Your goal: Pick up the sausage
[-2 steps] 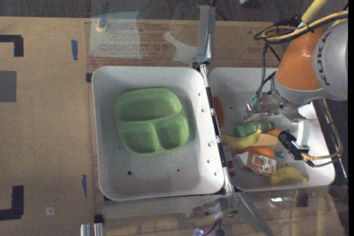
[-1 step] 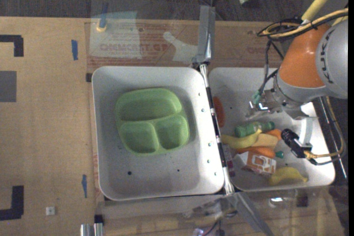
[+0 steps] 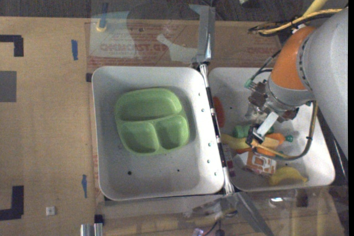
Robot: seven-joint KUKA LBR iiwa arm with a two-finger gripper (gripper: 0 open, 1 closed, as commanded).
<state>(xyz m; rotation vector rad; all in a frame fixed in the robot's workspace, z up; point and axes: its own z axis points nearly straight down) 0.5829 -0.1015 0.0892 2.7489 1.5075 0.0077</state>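
Observation:
The sausage (image 3: 219, 111) is a reddish-orange, elongated piece lying along the left wall of the right bin (image 3: 232, 81). My gripper (image 3: 259, 133) hangs low over the middle of that bin, to the right of the sausage and apart from it. It is above a heap of toy food. The grey arm with its orange band (image 3: 291, 66) reaches in from the right and hides part of the bin behind it.
Under and around the gripper lie a green piece (image 3: 240, 131), a yellow banana (image 3: 234, 142), an orange carrot (image 3: 275, 140), a small printed box (image 3: 260, 162) and another yellow piece (image 3: 287, 176). The left bin (image 3: 105, 163) holds a green divided plate (image 3: 152, 120). Cables trail beside the wrist.

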